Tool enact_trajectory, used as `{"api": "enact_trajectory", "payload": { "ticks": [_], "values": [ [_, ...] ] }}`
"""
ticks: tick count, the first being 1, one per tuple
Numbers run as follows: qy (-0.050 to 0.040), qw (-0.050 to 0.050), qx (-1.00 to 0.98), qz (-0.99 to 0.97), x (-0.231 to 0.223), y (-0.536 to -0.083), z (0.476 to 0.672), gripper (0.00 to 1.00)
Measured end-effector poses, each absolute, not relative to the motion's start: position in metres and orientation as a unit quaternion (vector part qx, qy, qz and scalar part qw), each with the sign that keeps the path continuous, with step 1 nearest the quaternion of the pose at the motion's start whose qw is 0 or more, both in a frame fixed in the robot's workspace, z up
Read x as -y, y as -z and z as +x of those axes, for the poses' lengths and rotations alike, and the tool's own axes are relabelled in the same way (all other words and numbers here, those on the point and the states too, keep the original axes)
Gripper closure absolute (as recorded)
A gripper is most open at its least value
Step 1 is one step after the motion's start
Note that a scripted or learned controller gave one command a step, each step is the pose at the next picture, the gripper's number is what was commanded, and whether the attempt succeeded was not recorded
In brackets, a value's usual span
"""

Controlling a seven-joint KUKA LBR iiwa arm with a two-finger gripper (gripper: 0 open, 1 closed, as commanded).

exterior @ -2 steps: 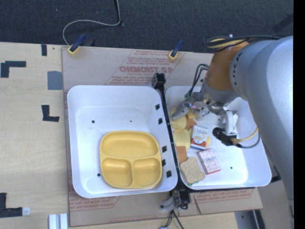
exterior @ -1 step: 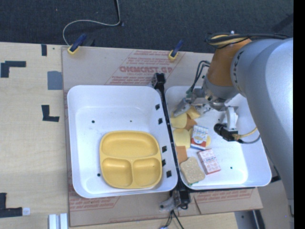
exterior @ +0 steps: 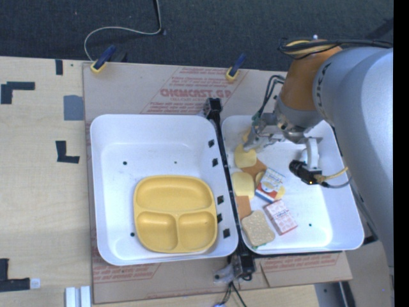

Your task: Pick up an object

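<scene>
One arm (exterior: 307, 94) low over right bin (exterior: 332, 232).

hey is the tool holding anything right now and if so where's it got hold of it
It cannot be told. The tool is low in the right bin, at a pale yellow piece, but no item shows between its fingers.

We see a thick grey arm (exterior: 367, 101) with an orange band (exterior: 305, 75), a black cable looped over it, and metal wrist hardware.
</scene>
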State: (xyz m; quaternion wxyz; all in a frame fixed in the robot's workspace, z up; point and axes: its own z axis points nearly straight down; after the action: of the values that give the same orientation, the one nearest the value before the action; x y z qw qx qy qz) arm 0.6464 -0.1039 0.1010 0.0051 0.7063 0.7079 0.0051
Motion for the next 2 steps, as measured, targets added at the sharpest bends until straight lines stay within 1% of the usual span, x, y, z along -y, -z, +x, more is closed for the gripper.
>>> {"api": "enact_trajectory", "payload": {
  "ticks": [1, 2],
  "values": [
    [-0.0026, 0.002, -0.708, 0.706, 0.103, -0.097, 0.644, 0.0],
    [0.0038, -0.005, -0.707, 0.707, 0.104, -0.084, 0.667, 0.0]
  ]
}}
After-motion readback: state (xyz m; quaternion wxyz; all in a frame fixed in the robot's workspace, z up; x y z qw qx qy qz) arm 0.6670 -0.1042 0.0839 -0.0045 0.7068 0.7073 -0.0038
